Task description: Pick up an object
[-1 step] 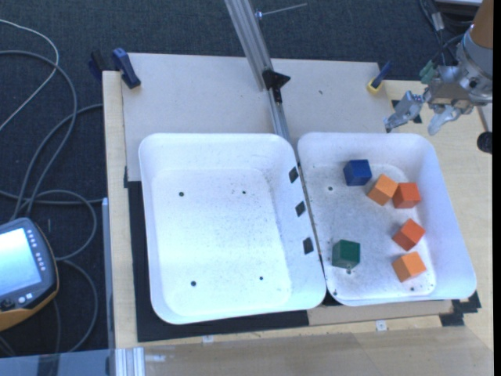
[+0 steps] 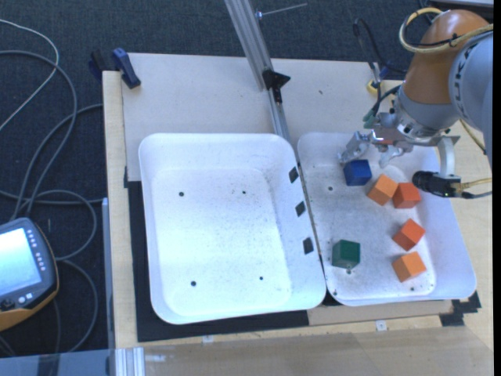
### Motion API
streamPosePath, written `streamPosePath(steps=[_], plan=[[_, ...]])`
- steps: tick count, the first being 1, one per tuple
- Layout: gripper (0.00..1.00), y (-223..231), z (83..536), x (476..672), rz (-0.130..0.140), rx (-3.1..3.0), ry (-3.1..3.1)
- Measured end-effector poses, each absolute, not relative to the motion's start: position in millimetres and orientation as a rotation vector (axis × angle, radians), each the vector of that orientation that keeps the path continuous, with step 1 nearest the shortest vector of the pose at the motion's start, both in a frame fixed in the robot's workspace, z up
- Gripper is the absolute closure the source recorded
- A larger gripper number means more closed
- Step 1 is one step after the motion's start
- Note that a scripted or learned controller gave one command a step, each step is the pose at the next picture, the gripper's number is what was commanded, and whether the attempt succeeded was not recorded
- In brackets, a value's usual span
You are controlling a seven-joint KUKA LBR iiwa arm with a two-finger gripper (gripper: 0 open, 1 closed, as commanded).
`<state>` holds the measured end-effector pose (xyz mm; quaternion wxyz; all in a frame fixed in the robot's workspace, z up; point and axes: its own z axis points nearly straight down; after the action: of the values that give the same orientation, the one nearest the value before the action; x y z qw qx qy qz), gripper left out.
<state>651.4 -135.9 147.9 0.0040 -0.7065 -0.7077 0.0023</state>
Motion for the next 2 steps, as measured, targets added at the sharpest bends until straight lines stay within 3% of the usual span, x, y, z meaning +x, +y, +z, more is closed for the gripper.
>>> streamPosePath(steps=[1, 2], plan=[[0.0, -169.1, 96.6, 656.6, 0.006, -2.22, -2.217], [1.0, -167.5, 111.6, 658.5, 0.0, -2.221, -2.222]])
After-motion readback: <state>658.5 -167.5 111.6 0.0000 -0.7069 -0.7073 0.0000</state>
